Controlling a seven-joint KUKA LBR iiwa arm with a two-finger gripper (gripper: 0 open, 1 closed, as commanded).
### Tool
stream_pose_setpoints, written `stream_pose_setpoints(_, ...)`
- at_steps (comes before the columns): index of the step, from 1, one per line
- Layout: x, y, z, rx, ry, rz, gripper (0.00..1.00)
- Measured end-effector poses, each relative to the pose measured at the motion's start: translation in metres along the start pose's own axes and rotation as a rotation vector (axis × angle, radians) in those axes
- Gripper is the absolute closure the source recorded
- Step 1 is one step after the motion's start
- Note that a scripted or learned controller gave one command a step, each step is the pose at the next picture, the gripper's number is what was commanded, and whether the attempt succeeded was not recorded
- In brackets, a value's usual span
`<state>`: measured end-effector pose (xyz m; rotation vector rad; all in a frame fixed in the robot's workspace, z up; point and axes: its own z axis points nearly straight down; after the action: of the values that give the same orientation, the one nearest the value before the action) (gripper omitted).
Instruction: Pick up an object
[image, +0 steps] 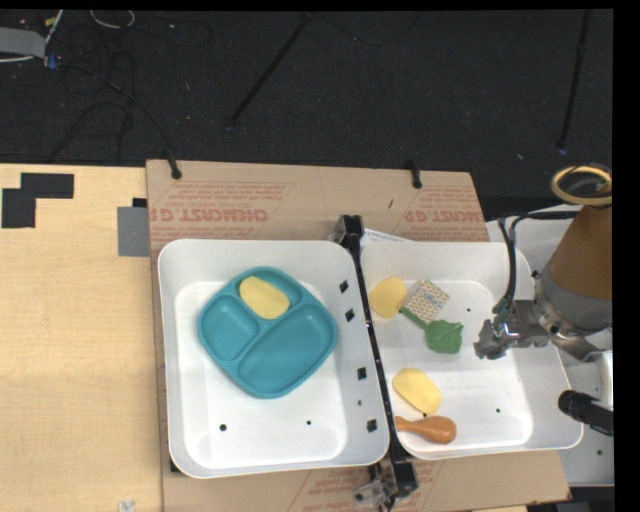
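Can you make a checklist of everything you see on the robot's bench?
Surface: two white bins, left bin and right bin, on cardboard.
Job's things: teal plate with a yellow piece in left bin; yellow pieces and, patterned card, green toy, orange-brown toy in right bin.
Clutter: nothing seen.
Gripper: gripper over right bin, beside green toy.
Cables: black cables on dark floor.
Surroundings: wooden panel at left.
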<state>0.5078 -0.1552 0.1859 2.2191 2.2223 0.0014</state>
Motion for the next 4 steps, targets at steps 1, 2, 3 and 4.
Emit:
stream_pose_setpoints(1,-0.001,0.001,-0.047,-0.001,0.000,0.000,1.00)
stream_pose_setpoints(2,0.050,0.006,-0.036,0.005,0.003,-0.003,1.00)
stream_pose_setpoints(3,0.107,0.006,-0.047,0.004,0.003,-0.005,1.00)
stream_pose_setpoints(4,0.160,0.011,-0.052,0.005,0.002,-0.004,1.00)
